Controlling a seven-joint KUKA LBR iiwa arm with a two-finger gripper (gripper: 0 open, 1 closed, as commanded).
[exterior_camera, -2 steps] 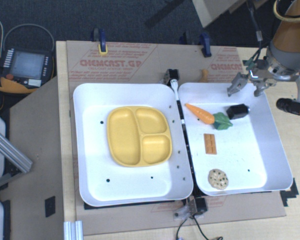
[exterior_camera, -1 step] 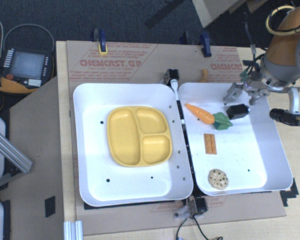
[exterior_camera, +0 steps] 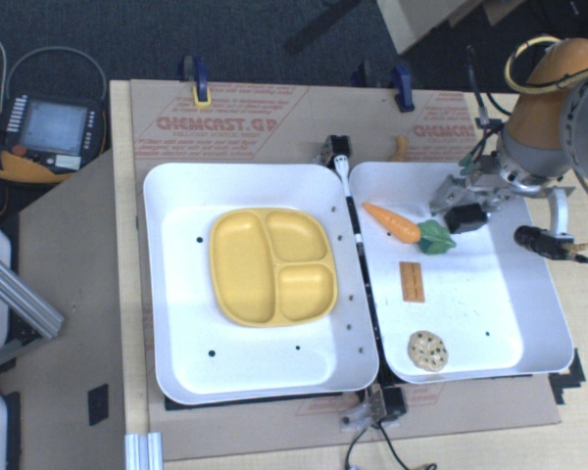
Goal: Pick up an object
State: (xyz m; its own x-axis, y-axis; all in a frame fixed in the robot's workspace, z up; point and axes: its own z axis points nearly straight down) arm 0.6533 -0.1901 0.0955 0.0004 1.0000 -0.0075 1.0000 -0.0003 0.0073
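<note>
Brown cardboard covers the bench (exterior_camera: 274, 120), with two white bins side by side on it. From the right the grey arm (exterior_camera: 544, 116) bends down over the right bin (exterior_camera: 500, 306), its gripper (exterior_camera: 461, 209) low near the far edge. Just beside it lies a toy carrot (exterior_camera: 392, 222), orange with a green top. How far the dark gripper is open I cannot tell; nothing seems held.

Bench (exterior_camera: 98, 262) (brown board on top) bears two white bins (exterior_camera: 176, 360).
</note>
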